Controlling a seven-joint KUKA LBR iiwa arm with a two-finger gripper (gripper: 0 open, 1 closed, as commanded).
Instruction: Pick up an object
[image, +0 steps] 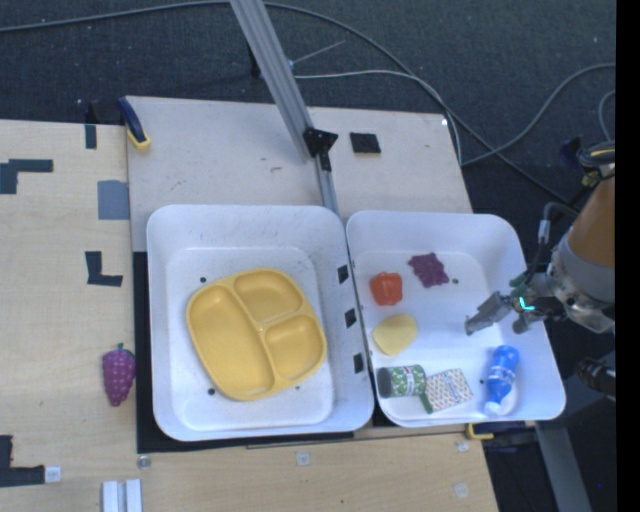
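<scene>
Because I want a thing from the right bin (500, 235), my gripper (495, 316) hangs open and holds nothing, just above the blue bottle (501, 379) and beside 5 other things

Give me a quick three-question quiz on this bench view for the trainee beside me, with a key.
1. True or false: the yellow divided plate lies in the left bin.
2. Multiple choice: which item lies nearest the claw? A) the purple grapes B) the blue bottle C) the yellow lemon
3. Fill in: the grapes lie ____ the bins, on the wooden bench top.

Key:
1. True.
2. B. The bottle lies just below the claw in the right bin; the claw holds nothing.
3. Outside, left of the left bin.
</scene>
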